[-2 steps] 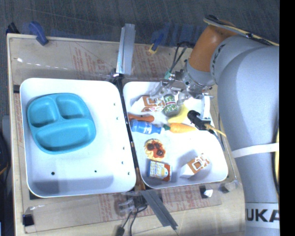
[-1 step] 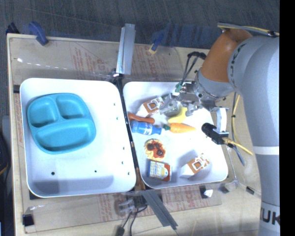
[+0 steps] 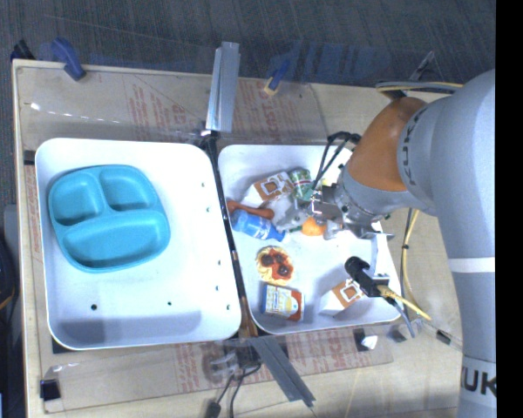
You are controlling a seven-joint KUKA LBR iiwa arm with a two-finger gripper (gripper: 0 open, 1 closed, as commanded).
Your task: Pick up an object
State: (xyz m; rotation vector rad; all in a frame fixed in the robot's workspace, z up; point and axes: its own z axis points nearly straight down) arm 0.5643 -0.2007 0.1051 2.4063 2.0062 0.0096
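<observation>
Overhead, two white bins [image 3: 211,313] on a cardboard-topped bench [image 3: 122,101]; fingers' [image 3: 318,214] state unclear.

dark grey carpet [image 3: 139,16] runs across the top of the view, ribbed and dim. below it sits the pale wooden bench [image 3: 113,90], printed with faint red lettering. two blue clamps [image 3: 68,57] grip its far edge, one at the left corner, another nearer the middle. a metal bar [image 3: 221,85] stands at the middle of the far edge. light falls evenly, soft shadows only.
</observation>
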